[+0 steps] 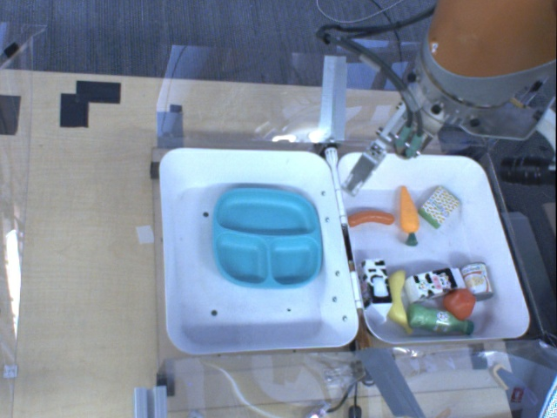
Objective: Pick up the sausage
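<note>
— Orange-red sausage [371,219]: where?

— In the right white bin [494,200], at about ten o'clock of its floor, lying flat, lengthwise toward three and nine. Close to the divider between the bins. Just at nine o'clock of a toy carrot [407,212], near but apart.

— And the claw [359,177]?

— Hanging at twelve o'clock of the sausage, above the bin's top-left corner, slanting down from the grey arm [484,42] at two o'clock. Not touching the sausage; nothing seen between its tips. Spread or pressed together: cannot tell at this angle.

— Anything else in that bin?

— A green-and-white patterned box [439,206] at three o'clock of the carrot. Along the six o'clock edge: a black-and-white cow-print carton [374,281], a yellow banana [397,299], a second cow-print carton [433,282], a green bottle [439,320], a red tomato-like piece [459,303], a small can [476,279].

— Left bin [187,233]?

— Blue three-compartment tray [268,246], sitting centred. Both bins on the pale wooden desk [78,233].
</note>
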{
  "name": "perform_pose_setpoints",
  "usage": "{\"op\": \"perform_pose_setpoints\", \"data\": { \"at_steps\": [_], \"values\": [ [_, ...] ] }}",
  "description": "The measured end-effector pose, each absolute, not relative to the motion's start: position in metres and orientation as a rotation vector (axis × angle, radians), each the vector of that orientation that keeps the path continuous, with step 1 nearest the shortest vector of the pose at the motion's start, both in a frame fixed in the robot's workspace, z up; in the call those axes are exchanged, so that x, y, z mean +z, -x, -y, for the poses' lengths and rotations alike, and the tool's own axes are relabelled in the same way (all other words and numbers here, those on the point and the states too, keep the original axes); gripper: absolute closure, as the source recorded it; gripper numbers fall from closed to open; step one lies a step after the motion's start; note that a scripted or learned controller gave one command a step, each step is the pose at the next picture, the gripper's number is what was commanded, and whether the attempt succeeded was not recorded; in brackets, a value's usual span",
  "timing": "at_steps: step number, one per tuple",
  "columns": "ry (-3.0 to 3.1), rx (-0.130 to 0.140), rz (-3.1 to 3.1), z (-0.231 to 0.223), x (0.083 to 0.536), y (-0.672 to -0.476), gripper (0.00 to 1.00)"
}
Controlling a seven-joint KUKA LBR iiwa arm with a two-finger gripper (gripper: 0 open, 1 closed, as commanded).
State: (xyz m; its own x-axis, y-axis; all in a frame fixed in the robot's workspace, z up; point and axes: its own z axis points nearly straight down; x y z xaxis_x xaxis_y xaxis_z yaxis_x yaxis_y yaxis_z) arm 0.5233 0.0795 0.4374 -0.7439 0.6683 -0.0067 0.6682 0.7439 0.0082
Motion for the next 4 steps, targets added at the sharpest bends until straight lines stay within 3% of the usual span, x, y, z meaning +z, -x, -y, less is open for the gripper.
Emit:
{"op": "perform_pose_setpoints", "data": {
  "at_steps": [1,2,3,4],
  "values": [
    [-1.200,0.007,-2.894,-0.030,0.437,-0.488,0.00],
    [-0.565,0.007,-3.078,-0.071,0.438,-0.488,0.00],
    [-0.558,0.012,-3.069,-0.072,0.451,-0.490,1.00],
    [-0.349,0.006,-3.113,-0.125,0.354,-0.491,1.00]
  ]
}}
